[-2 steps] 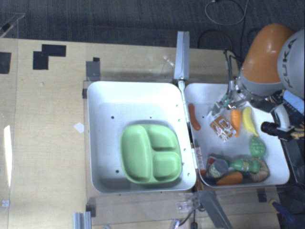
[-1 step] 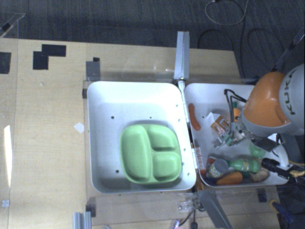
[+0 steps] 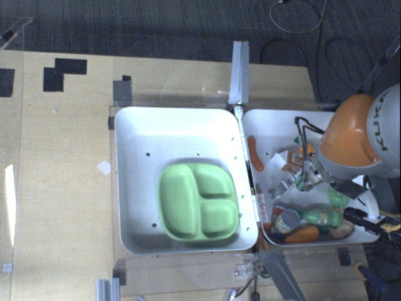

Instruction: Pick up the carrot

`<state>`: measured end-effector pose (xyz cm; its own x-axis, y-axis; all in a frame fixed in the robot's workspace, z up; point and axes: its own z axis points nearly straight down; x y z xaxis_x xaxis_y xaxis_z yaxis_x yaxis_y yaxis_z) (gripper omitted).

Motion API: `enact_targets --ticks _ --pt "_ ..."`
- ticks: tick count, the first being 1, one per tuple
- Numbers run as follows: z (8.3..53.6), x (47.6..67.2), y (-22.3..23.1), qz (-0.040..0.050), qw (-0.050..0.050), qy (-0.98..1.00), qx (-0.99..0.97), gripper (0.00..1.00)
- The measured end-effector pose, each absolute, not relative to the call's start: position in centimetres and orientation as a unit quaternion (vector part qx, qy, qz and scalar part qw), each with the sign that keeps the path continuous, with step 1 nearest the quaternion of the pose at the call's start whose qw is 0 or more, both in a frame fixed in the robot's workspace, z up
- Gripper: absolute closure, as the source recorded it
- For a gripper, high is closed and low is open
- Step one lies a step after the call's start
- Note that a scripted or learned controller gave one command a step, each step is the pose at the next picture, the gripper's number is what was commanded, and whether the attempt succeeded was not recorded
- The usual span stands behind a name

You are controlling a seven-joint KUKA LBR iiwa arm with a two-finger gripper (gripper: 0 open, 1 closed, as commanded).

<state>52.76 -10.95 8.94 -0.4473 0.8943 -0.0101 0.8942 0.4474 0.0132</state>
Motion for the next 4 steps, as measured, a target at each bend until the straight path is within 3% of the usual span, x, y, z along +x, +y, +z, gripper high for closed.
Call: enact_targets --ticks 1,2,3,4 --pt "10.2 53.1 -10.8 0.0054 0.011 0.851 0.525 1.00" --pt "10.2 53.1 -10.8 0.0053 0.011 0.851 0.525 0.00" --pt "11.3 53.3 -10.7 0.0071 0.014 0.851 0.524 1.00" --pt "11.3 53.3 -10.7 0.0071 0.014 0.851 0.524 0.00"
